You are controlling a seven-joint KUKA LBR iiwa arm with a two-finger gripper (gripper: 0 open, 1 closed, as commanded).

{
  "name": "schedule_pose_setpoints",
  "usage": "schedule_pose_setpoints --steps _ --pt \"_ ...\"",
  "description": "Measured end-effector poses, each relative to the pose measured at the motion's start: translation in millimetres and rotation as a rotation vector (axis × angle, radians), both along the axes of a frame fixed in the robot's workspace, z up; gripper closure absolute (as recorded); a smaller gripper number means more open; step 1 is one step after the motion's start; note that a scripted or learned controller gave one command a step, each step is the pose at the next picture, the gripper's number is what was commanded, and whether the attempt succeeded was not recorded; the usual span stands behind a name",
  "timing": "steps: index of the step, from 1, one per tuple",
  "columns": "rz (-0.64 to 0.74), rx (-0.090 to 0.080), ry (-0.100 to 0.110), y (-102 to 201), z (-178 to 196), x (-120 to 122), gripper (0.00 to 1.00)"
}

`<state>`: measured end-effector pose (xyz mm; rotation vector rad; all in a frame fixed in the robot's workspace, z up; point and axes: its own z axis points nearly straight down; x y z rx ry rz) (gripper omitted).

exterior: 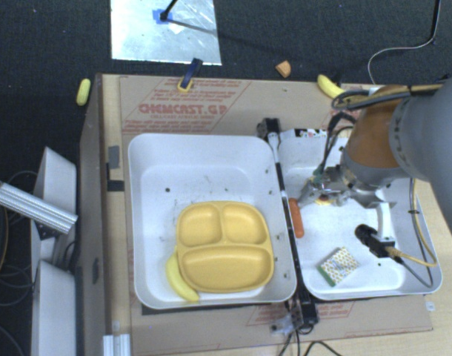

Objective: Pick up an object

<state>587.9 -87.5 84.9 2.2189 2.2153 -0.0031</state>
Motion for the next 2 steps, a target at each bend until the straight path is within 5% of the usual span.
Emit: schedule_pose_setpoints --steps 2 --pt "0.004 0.005 0.0 -5.3 0.2 48.2 0.0"
